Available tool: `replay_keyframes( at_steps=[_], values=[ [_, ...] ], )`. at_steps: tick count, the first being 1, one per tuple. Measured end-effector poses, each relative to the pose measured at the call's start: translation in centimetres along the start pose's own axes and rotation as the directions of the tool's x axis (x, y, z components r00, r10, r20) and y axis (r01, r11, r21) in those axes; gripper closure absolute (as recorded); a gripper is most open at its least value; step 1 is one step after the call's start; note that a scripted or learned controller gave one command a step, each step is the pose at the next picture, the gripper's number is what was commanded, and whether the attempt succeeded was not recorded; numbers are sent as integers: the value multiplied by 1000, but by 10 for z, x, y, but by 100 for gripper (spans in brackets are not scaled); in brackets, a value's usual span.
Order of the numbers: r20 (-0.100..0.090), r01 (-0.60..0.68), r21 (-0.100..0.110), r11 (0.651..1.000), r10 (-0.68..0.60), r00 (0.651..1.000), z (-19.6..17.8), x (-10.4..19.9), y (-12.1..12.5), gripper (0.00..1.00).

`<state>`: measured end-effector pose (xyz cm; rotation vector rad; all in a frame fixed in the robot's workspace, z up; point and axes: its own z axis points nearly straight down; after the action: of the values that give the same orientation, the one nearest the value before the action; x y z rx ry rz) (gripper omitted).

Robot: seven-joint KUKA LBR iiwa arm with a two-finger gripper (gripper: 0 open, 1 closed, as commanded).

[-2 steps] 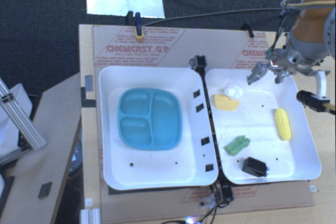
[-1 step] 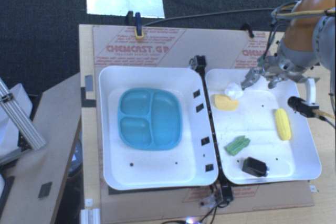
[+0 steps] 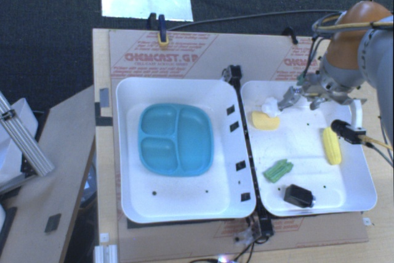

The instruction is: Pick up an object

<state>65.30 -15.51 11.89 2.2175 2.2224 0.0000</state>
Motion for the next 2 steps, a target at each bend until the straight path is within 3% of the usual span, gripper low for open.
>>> replay_keyframes(
  at_steps=[1, 2],
  values=[
    [2, 2, -6, 1000, -2, 1000, -13, 0, 1, 100],
    [-1, 4, -4, 1000, -4, 1000, -70, 8, 9, 100]
  ],
)
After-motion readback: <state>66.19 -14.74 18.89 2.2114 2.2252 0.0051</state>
